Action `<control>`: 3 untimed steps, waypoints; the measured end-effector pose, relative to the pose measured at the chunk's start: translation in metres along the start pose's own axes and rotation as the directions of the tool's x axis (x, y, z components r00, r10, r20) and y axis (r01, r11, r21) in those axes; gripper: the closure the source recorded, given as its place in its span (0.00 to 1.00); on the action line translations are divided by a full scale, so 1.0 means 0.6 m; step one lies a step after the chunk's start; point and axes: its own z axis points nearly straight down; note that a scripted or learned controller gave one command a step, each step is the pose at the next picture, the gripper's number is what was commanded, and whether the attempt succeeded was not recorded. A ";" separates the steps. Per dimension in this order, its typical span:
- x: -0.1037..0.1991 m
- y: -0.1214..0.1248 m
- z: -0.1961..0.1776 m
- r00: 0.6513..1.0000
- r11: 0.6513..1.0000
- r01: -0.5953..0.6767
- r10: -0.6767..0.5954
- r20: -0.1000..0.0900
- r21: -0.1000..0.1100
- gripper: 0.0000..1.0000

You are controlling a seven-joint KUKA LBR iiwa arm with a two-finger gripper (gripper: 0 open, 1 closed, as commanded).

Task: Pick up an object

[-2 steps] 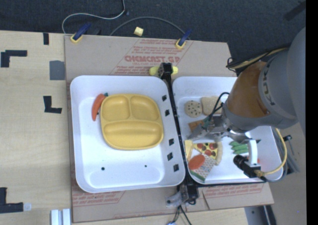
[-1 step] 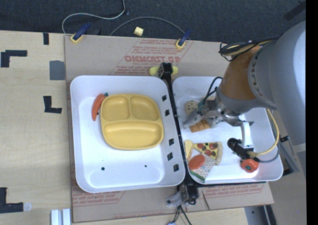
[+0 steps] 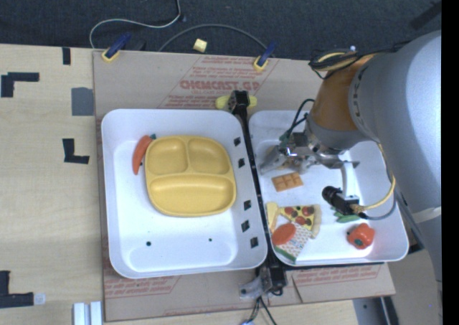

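Light wooden bench (image 3: 43,201) carried a brown printed cardboard sheet (image 3: 208,79), held at its far edge by two blue-and-yellow clamps (image 3: 113,49). Two shallow white bins sat side by side on the cardboard: left bin (image 3: 118,194), right bin (image 3: 384,248). Black tape marks (image 3: 72,151) were stuck on the wood.

In the right bin (image 3: 396,248), the waffle piece (image 3: 287,182), pizza slice (image 3: 295,224) and tomato (image 3: 360,236) crowd the lower half. The left bin (image 3: 118,194) offers bare floor below the yellow plate (image 3: 191,175), lower centre of frame.
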 end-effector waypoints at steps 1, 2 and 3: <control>-0.014 0.053 0.001 1.000 1.000 0.000 0.000 0.000 0.000 0.00; -0.020 0.081 0.001 1.000 1.000 0.001 -0.001 -0.001 0.001 0.00; -0.006 -0.006 0.000 1.000 1.000 -0.002 0.002 0.001 0.002 0.00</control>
